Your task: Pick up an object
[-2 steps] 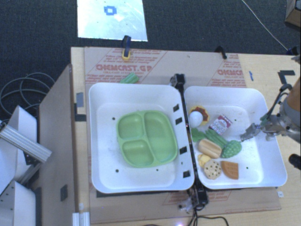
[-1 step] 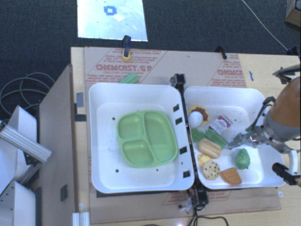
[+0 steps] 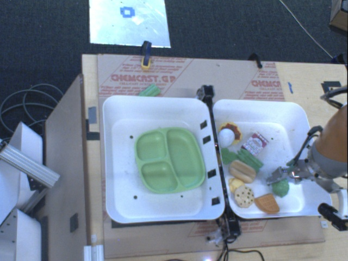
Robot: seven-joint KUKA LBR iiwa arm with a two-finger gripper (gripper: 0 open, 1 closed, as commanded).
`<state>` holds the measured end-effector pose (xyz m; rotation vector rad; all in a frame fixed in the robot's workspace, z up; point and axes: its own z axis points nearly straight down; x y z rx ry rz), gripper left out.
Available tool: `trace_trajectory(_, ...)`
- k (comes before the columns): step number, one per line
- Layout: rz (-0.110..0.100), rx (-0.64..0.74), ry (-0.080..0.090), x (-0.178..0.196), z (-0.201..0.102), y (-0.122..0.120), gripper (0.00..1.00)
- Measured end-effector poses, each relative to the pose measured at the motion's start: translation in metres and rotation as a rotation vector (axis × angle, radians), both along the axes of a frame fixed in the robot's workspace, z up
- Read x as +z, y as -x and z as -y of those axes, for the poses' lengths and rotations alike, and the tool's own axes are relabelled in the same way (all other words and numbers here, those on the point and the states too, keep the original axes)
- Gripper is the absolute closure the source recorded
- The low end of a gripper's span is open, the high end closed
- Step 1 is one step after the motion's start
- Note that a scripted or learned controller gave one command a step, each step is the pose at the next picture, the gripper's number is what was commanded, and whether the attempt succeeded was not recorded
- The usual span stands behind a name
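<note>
The right bin (image 3: 293,113) holds several toy foods. Among them are a white egg (image 3: 225,137), a red and white packet (image 3: 254,143), a green vegetable (image 3: 250,159), a hot dog (image 3: 242,171), a cookie (image 3: 243,196), an orange bread slice (image 3: 267,203) and a small green round piece (image 3: 281,188). My gripper (image 3: 278,174) reaches in from the right, low over the bin's front right part. Its tip is just above the green round piece and right of the hot dog. Nothing visibly hangs from it.
The left bin (image 3: 119,118) holds a light green divided tray (image 3: 169,159). A black divider with clips (image 3: 213,145) runs between the bins. The grey and orange arm (image 3: 329,156) crosses the right bin's right wall. Cardboard (image 3: 179,75) lies behind the bins.
</note>
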<state>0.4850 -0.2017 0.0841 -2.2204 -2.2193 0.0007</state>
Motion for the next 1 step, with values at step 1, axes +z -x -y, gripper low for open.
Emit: trace_trajectory(1, 0.007, 0.000, 0.003, 0.0114, 0.0010, -0.0031, 1.00)
